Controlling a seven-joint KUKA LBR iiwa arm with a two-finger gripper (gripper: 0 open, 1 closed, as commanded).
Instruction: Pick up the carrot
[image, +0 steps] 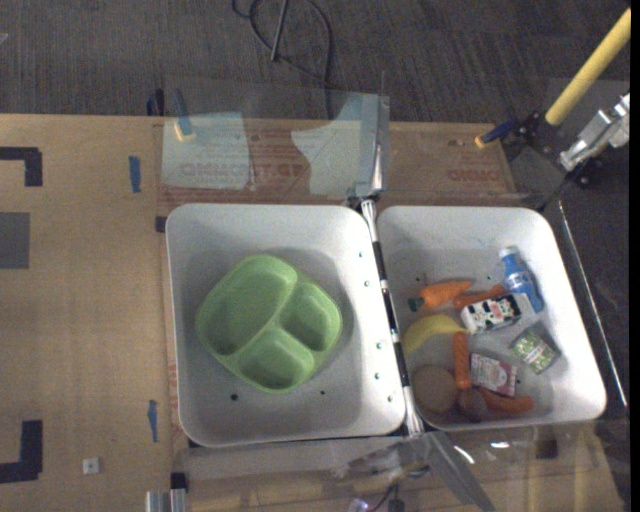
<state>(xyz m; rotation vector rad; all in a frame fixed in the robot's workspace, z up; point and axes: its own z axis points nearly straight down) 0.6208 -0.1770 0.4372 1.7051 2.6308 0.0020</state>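
Claw width cannot be told. Camera view: the carrot lies loose in the right bin, just above a banana. Likely the approach step; next, descend over the carrot's middle, clear of the banana.

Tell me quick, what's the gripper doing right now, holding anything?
Gripper: at the upper right, away from both bins; open or shut cannot be told.
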